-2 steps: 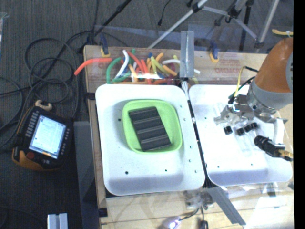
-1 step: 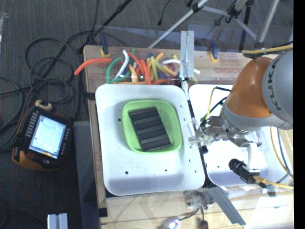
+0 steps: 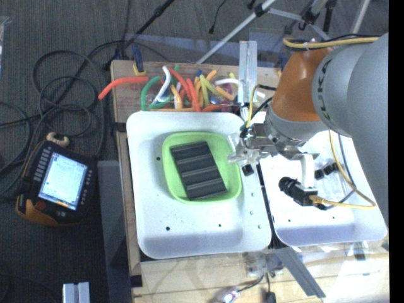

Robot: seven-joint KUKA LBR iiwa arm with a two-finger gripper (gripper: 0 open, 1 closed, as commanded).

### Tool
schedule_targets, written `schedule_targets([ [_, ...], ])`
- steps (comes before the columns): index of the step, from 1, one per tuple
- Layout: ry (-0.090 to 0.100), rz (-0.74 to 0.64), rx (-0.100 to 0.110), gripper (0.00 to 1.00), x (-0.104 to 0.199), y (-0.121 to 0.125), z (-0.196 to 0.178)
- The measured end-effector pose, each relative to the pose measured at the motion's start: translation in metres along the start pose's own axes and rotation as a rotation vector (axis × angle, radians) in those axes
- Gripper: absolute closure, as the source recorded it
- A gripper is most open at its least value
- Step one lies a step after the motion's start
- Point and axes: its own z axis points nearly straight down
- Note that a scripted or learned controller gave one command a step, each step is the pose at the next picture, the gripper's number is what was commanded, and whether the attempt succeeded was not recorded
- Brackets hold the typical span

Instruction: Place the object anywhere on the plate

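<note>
A light green plate [image 3: 168, 164] lies in the left white bin [image 3: 189, 235], toward its back right. On the plate rests a dark grey ribbed rectangular block [image 3: 199, 169], lying flat and slightly turned. My gripper [image 3: 243, 155] hangs at the plate's right edge, over the wall between the two bins, just right of the block. Nothing shows between it and the block. The grey arm with its orange band [image 3: 303, 93] comes in from the upper right.
The right white bin [image 3: 328, 225] sits under the arm and wrist. A bundle of coloured cables [image 3: 183, 88] lies along the bench behind the bins. A teach pendant [image 3: 60, 180] rests on the floor at the left.
</note>
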Motion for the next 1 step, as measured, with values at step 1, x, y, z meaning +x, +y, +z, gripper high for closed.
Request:
schedule_targets([
  [1,0.0,0.0,0.0,0.0,0.0,0.0,-0.0001],
])
